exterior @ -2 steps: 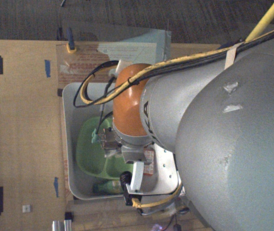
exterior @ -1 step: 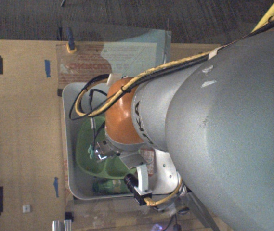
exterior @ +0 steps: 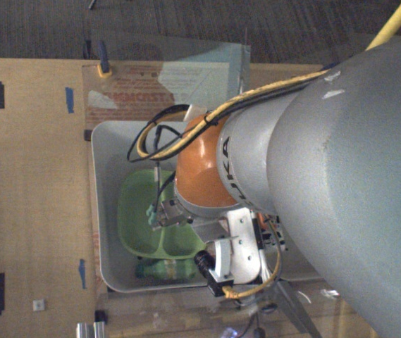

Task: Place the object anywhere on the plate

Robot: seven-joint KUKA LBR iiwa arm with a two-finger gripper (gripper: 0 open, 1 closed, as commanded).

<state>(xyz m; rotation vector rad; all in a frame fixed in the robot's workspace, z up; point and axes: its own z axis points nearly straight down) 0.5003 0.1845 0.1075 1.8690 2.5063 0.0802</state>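
Blue tape marks (exterior: 69,99) dotted the tan bench (exterior: 31,189) left of a white bin (exterior: 105,189). Inside it lay a green divided plate (exterior: 137,210), and a green object (exterior: 161,268), seemingly a bottle, rested against the bin's near wall just beside the plate. The gripper (exterior: 165,217) hung above the plate; whether it held anything could not be told. The grey arm (exterior: 341,174), orange-banded, stretched in from the right, hiding much of the bin.

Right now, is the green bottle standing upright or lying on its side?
Lying on its side: the green bottle stretches flat along the white bin's floor, beside the green plate.
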